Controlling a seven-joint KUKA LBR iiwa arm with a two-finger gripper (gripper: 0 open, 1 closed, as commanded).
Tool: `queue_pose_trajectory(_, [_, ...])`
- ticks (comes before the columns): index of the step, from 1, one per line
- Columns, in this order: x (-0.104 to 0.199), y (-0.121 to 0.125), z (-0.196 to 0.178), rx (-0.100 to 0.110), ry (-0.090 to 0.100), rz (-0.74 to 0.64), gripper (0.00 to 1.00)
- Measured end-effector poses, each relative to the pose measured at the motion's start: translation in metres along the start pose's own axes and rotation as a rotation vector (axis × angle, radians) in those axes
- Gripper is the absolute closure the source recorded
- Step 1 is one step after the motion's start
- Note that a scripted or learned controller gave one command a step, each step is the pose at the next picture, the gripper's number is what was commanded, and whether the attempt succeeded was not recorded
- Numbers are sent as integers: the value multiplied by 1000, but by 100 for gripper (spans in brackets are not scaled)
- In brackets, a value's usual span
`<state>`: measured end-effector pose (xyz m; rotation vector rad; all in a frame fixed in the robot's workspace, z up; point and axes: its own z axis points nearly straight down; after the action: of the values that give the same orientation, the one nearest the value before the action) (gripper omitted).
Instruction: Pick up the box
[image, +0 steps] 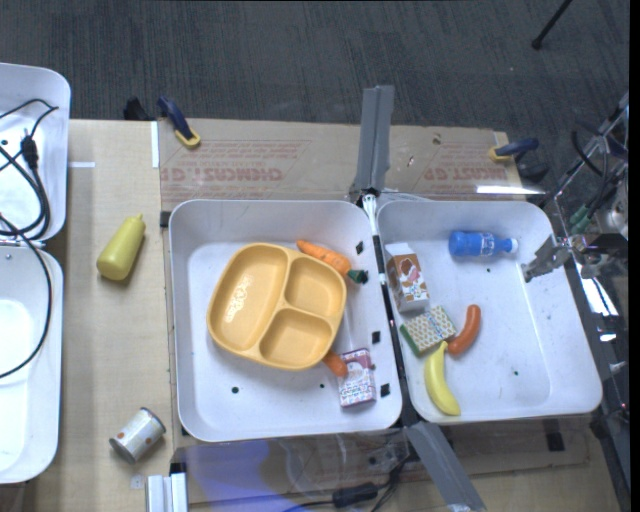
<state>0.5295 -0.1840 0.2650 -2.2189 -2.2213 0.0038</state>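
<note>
The box (408, 281) is lying in the right bin (530, 385) against the divider, above the banana (440, 378), while the end effector (548, 258) is hovering at the far rim, grip impossible to tell.

Bright, even light; soft shadows, sharp

At the scene's right edge the gripper (545, 258) showed as a small cluster of pale grey metal parts, with thin dark rods and cables running up and right behind it. Finer markings were too small to tell.
</note>
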Motion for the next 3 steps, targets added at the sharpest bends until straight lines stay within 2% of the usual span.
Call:
queue_pose_trajectory(1, [1, 51, 100, 4, 1, 45, 0])
queue_pose_trajectory(2, [-26, 87, 174, -3, 11, 26, 0])
queue_pose_trajectory(3, [16, 105, 173, -4, -1, -329, 0])
